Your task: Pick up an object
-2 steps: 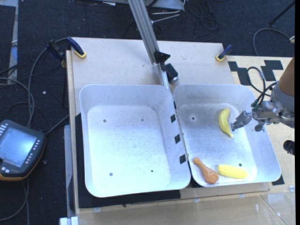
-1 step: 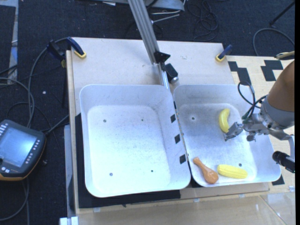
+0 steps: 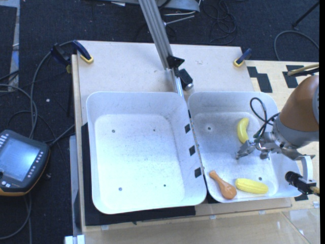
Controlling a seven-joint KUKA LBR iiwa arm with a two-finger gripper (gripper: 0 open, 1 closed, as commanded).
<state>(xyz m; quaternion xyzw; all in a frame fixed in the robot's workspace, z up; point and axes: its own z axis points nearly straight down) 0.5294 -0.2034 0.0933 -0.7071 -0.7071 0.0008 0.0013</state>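
Dark carpet surrounded the bench, strewn with black cables, and a grey teach pendant lay on it far to the left of the right bin. Pale and bare along its back strip, the bench carried yellow clamps at both rear corners, and a slanted aluminium rail rose from just behind the right bin's rear left corner.

Touching the right bin along their shared rims, the left bin offered a wide, speckled white floor. Smaller in view, the right bin kept most of its open room in its rear and left half; black tape marks ran down its left rim.

From the right bin's right side the arm reached over the rim, its gripper low near the bin's middle. Whether the jaws stood apart or together could not be told.

A yellow banana lay toward the right bin's rear right, just behind the gripper. A yellow corn cob lay along the bin's front wall, and an orange drumstick-shaped toy lay just left of the cob, near the front left corner.

No readable writing showed on anything.
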